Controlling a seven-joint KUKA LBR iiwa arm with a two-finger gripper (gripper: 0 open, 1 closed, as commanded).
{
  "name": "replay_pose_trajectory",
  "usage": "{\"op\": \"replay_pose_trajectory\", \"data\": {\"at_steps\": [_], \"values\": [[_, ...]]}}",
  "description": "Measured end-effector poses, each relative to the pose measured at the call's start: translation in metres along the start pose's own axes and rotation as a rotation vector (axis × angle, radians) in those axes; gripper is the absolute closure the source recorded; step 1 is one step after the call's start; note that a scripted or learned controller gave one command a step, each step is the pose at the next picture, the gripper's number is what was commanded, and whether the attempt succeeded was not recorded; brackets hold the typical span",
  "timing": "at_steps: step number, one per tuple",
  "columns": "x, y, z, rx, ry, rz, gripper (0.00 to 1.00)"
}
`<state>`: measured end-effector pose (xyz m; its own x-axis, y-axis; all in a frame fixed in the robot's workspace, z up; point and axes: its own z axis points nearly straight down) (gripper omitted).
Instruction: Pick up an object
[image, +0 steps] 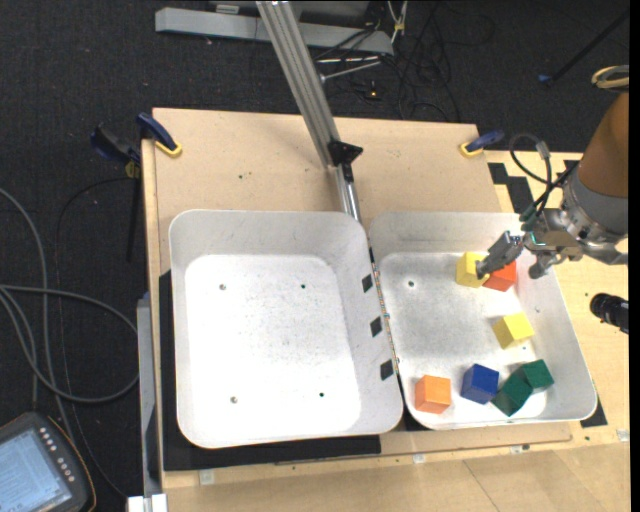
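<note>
Blocks lie scattered in the right bin (575, 335), which serves as the landmark: a yellow block (468, 269) and a red-orange block (501, 277) sit touching near its far edge, a second yellow block (515, 328) lies toward its right wall, and along its near edge sit an orange block (433, 392), a blue block (480, 383) and two green blocks (524, 385) pressed together. The gripper (518, 258) hangs low over the far part of this bin, its fingers spread apart, one dark fingertip coming down at the seam between the yellow and red-orange blocks, the other out past the red-orange block toward the bin's right wall. The red-orange block seems to sit between the fingers, but whether they touch it cannot be told, and nothing is clamped. As a judgement, the task is in its approach stage: the arm is placed over a target, while closing on it and lifting it clear of the bin floor remain to be done. The left bin (200, 300), beside the right bin, holds no blocks
</note>
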<state>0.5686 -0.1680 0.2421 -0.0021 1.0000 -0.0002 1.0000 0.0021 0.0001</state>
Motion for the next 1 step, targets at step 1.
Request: {"op": "replay_pose_trajectory", "data": {"at_steps": [1], "values": [[-0.0001, 0.0000, -0.0001, 0.000, 0.000, 0.001, 0.00]]}}
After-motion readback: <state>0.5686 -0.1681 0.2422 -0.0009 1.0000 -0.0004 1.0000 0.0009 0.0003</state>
